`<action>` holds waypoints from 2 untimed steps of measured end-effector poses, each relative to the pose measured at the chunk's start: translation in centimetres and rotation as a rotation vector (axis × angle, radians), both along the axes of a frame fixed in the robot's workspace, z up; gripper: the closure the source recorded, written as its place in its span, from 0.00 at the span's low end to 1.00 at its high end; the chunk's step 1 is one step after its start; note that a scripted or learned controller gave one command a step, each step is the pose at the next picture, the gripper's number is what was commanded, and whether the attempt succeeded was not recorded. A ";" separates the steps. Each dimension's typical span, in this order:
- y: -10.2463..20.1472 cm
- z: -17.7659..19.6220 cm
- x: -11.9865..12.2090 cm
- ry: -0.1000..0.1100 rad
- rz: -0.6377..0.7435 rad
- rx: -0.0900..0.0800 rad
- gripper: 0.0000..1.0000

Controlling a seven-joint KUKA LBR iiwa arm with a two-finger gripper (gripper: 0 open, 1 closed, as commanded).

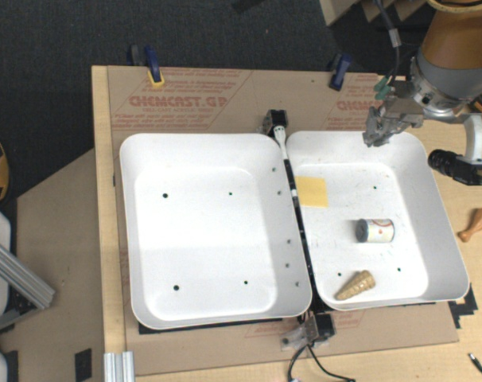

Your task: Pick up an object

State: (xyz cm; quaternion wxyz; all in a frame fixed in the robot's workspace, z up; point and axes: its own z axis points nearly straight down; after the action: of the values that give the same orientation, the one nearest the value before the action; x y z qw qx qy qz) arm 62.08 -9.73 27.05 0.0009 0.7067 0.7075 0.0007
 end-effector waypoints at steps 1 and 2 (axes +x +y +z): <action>5.3 2.0 4.8 -0.004 0.003 0.000 1.00; 13.3 4.5 4.6 -0.003 0.005 0.001 1.00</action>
State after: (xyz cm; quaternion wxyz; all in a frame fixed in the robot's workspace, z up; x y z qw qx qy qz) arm 66.68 3.58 31.51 0.0016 0.7050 0.7092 0.0020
